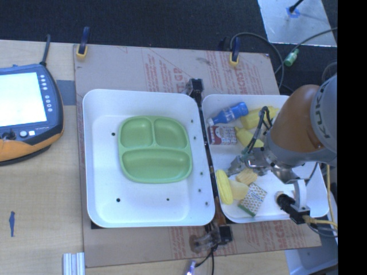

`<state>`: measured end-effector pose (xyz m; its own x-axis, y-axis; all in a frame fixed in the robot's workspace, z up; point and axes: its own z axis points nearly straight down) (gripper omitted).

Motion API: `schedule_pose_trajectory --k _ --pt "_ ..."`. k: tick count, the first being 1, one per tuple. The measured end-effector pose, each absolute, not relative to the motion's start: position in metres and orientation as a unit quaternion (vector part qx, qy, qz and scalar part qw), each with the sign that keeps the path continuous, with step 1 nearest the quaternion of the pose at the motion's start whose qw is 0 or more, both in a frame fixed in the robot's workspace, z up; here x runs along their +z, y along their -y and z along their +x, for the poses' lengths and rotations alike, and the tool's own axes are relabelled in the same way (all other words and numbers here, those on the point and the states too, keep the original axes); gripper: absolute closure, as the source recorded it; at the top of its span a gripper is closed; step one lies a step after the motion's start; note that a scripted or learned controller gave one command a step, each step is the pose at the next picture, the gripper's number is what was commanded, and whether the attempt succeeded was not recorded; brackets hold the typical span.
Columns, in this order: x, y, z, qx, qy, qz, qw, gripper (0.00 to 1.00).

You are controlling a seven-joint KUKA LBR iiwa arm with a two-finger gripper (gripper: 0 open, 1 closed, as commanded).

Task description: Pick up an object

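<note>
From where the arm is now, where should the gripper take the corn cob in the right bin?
Take the corn cob across its narrow middle, coming straight down. It lies flat and lengthwise along the right bin's left wall, so close across its short width; the wall side looks tight.

The arm [298,128] reaches over the right bin [321,202] of clutter; a green plate [155,149] lies in the left bin [97,159].

grey arm [330,116], orange wrist band [295,122]
</note>
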<state>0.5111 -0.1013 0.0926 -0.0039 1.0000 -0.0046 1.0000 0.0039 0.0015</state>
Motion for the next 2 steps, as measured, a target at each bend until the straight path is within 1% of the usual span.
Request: schedule_pose_trajectory --k 1,2 --pt "0.102 0.101 0.510 -0.0025 -0.710 0.704 0.001 1.00" --pt "0.193 0.046 0.584 0.0005 -0.709 0.705 0.000 1.00"
